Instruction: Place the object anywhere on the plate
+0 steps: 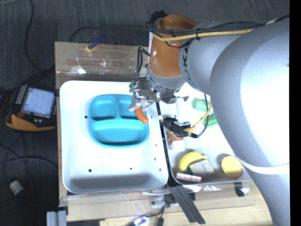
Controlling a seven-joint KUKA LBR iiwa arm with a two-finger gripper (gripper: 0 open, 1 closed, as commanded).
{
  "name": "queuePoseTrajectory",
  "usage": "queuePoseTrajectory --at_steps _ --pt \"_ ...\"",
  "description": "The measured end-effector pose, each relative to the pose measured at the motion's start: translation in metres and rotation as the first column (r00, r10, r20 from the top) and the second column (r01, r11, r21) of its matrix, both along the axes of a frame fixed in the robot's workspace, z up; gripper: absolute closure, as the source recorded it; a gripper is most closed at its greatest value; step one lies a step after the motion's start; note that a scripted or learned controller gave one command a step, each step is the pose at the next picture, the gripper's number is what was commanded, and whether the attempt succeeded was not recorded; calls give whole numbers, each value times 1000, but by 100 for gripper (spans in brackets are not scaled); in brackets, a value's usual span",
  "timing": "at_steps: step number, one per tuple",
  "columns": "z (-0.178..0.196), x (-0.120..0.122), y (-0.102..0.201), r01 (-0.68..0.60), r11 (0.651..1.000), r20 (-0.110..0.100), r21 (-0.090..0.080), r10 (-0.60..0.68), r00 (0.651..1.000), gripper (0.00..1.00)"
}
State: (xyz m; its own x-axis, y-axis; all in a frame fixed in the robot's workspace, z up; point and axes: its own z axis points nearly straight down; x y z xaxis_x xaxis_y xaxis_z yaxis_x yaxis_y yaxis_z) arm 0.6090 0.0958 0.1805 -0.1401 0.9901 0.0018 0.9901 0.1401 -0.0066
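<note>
A blue divided plate (115,132) lies in the left white bin (77,166). My gripper (139,105) hangs over the plate's right edge, close to the upper right compartment. A small orange object (142,116) sticks out from between the fingertips, slanting down to the right just above the plate's rim. The gripper is shut on it. The arm's grey body hides much of the right bin.
The right bin (211,185) holds a yellow banana-like fruit (187,159), a yellow round fruit (231,166), a speckled piece (201,167), a pink tube (188,177) and green items (201,105). The divider between the bins (163,149) runs just right of the gripper.
</note>
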Motion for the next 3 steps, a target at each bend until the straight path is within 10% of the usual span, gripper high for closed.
queuePoseTrajectory --at_steps 2,3 --pt "39 -33 35 -138 990 -5 -3 138 990 100" --pt "39 -33 35 -138 990 -5 -2 138 990 0"
